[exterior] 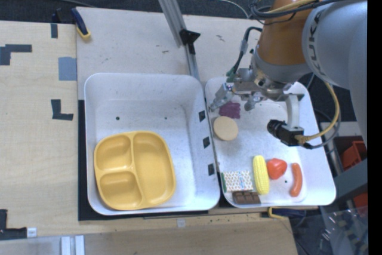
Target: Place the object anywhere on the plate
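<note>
Since the yellow plate [134,170] lies bare in the left bin [101,89], with nothing in any of its three compartments, the placing looks wholly undone. Across the divide, in the right bin [319,188], the gripper [236,100] hangs low over a small purple object [229,109], the likely thing to move; whether its fingers are spread or pinching I cannot tell. Just below sits a tan round piece [225,128], and nearer the front a corn cob [260,174], a red piece [276,168] and a sausage [295,180]. Pale bench [36,128] surrounds the bins; dark floor lies beyond.
</note>
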Controlling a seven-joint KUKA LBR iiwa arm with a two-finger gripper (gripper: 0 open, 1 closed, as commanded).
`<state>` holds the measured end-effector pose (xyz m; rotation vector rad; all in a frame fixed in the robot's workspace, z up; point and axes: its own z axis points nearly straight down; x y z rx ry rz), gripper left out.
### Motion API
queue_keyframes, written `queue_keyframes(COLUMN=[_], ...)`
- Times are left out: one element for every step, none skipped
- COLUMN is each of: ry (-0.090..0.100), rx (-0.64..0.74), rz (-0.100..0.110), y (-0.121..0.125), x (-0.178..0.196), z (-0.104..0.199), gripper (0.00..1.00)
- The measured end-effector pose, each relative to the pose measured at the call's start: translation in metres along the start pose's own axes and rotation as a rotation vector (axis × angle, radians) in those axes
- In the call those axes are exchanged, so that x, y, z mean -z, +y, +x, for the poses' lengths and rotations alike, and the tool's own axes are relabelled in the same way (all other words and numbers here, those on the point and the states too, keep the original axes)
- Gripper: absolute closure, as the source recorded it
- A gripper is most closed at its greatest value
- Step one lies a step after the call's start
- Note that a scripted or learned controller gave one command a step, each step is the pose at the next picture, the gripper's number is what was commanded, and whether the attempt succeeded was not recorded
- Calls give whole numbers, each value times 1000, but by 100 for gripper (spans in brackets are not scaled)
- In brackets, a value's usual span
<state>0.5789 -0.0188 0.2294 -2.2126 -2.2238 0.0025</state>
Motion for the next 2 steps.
queue_keyframes(ry=[1, 2], rx=[4, 6], rz=[1, -8], y=[-45, -81], x=[-10, 66], z=[91, 172], gripper=[0, 0])
